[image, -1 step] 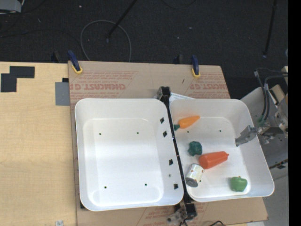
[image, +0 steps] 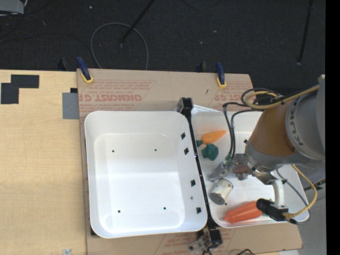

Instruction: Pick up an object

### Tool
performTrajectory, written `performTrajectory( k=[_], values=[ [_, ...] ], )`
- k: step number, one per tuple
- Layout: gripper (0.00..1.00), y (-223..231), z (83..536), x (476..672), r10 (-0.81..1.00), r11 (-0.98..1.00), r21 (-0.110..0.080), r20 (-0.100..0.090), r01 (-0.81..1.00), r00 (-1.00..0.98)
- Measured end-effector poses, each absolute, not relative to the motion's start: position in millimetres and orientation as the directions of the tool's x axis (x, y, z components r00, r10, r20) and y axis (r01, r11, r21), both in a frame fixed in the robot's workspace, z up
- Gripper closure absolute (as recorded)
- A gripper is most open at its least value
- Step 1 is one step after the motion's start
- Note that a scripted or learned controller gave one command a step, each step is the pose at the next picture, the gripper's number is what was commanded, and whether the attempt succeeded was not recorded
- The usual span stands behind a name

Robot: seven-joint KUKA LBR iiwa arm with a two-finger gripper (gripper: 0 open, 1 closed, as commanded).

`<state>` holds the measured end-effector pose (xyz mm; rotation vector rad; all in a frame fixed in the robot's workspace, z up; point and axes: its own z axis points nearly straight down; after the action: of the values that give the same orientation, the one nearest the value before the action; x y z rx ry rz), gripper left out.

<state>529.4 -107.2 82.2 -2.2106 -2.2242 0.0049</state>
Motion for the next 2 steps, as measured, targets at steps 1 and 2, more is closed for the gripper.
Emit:
performTrajectory(
  k=[1, 2],
  values=[
    [1.0, -111.7, 97.7, 530.7, 1.0, -0.001, 0.002, 0.0, 1.0, 0.001],
    [0.0, -111.8, 97.3, 530.5, 1.0, -0.001, 0.001, 0.0, 1.0, 0.001]
  ],
)
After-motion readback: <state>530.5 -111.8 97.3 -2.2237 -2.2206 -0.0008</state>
